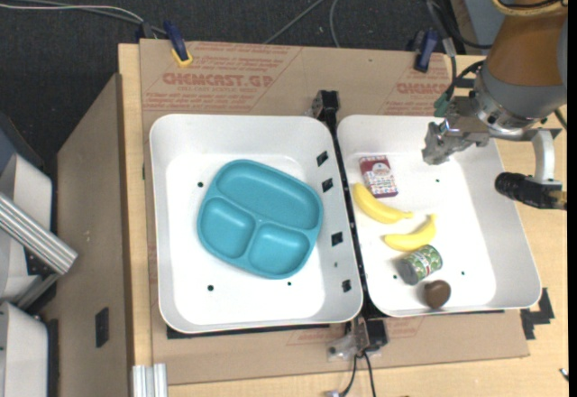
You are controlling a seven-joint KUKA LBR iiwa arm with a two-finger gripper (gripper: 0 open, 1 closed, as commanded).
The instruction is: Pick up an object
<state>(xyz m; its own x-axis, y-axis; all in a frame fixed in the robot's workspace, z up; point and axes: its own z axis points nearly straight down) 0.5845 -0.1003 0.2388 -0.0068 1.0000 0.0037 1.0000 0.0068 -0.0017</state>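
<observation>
Camera view looks down on two white bins; the left bin [171,206] carries a blue divided plate [260,217]; the right bin [505,242] holds a small red box [379,176], two bananas [379,207] [411,234], a green can [419,263] on its side and a brown round object [436,293]; the bananas look light, soft and easily bruised, best pinched across the middle; the gripper [439,148] hangs over the right bin's far corner, wrist pointing down-left, well apart from every item; how its pincer stands I cannot tell.

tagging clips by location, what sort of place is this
Most likely a robotics lab's grasping test bench. Two white bins sit side by side on a cardboard-covered bench held by clamps, loose cables run behind, and a robot arm reaches over toy bananas.
</observation>
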